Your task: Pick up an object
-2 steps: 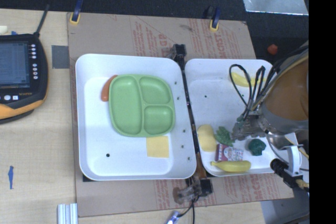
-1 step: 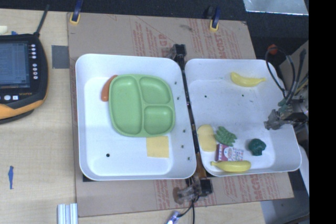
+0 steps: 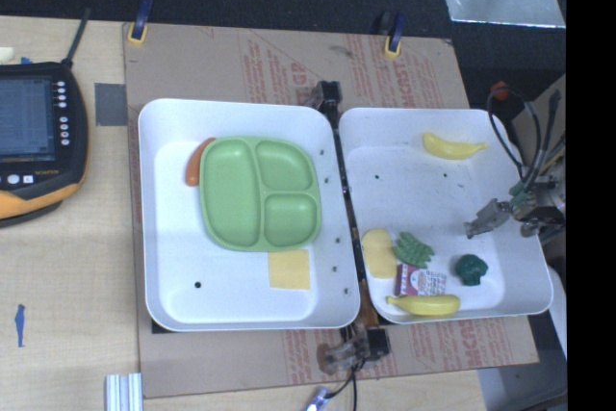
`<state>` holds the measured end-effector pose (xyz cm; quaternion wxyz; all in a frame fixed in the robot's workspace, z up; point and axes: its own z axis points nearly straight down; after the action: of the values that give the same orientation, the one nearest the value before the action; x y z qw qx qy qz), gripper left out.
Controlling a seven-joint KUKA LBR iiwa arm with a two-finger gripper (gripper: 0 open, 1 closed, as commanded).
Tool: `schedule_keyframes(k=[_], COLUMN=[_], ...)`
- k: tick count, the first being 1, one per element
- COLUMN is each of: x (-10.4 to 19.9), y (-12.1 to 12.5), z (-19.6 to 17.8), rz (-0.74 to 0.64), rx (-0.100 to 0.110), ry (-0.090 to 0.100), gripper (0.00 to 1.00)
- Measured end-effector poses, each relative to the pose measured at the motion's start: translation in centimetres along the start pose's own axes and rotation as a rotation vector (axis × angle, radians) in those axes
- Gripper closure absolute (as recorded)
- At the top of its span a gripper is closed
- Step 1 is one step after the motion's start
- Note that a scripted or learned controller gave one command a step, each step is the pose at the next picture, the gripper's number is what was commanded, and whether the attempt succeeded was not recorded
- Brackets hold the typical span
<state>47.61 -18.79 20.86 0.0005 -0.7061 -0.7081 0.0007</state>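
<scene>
White bins, two, side by side on the table [image 3: 87,303]. The tool [image 3: 478,224] sits low inside the right bin [image 3: 385,125], near its right wall, pointing left; whether it is open or closed cannot be told at this size, and nothing shows in it. Judged from this, no object is picked up yet; the whole grasp and lift remain.

Nearest candidates:
- Dark green lump [image 3: 471,269], just below the tool, apart from it.
- Leafy green piece [image 3: 413,249], left and below the tool, touching a pale yellow block [image 3: 377,253].
- Red-and-white packet [image 3: 420,282], below-left, beside a banana [image 3: 423,305] at the bin's near edge.
- Second banana [image 3: 453,146], above the tool, lying alone.

Farther left, in the left bin [image 3: 164,294]: green divided tray [image 3: 258,193], an orange piece [image 3: 195,163] tucked at its far side, a yellow square [image 3: 290,269] below it.

Obstacles: the cluster below-left is crowded, so a grasp there could catch two items. The dark green lump and the lone banana look the clearest picks. A pendant [image 3: 34,144] lies far left on the table.
</scene>
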Motion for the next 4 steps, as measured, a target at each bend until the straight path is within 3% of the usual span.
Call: schedule_keyframes(k=[1,2,3,4], x=[-2.4,-2.4,-2.4,-2.4], y=[-0.1,5.3,0.0,3.6], z=[2.3,-6.9,4.5,-8.8], rz=[-0.001,-0.001,-0.001,-0.001], rx=[0.002,-0.001,0.004,-0.002], ry=[0.001,0.000,0.002,-0.001], gripper=[0.00,0.00,0.00,0.00])
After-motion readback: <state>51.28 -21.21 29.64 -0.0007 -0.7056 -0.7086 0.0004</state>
